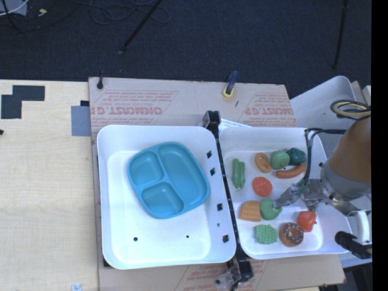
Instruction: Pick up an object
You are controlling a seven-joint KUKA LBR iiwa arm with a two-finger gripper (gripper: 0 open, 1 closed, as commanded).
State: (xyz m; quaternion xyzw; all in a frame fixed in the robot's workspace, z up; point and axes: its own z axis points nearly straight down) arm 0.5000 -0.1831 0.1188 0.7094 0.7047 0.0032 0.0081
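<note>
The right bin (327, 242) holds several toy foods. Among them are a green pickle (238, 173), a red tomato (262, 186), an orange bread piece (250, 211), a round green piece (270, 209), a knobbly green piece (265, 233), a chocolate donut (291, 234) and a red piece (307, 220). At the bin's back lie an orange piece (262, 162), a green apple (279, 159), a dark teal piece (296, 156) and a sausage (290, 172). My gripper (284, 199) is low in this bin, its tip right against the round green piece.
The left bin (115, 223) holds a blue divided plate (168, 179). The arm's orange band (357, 153) hangs over the right bin's right edge. A divider with black clips (221, 187) separates the bins. Cardboard (151, 102) lies under both.
</note>
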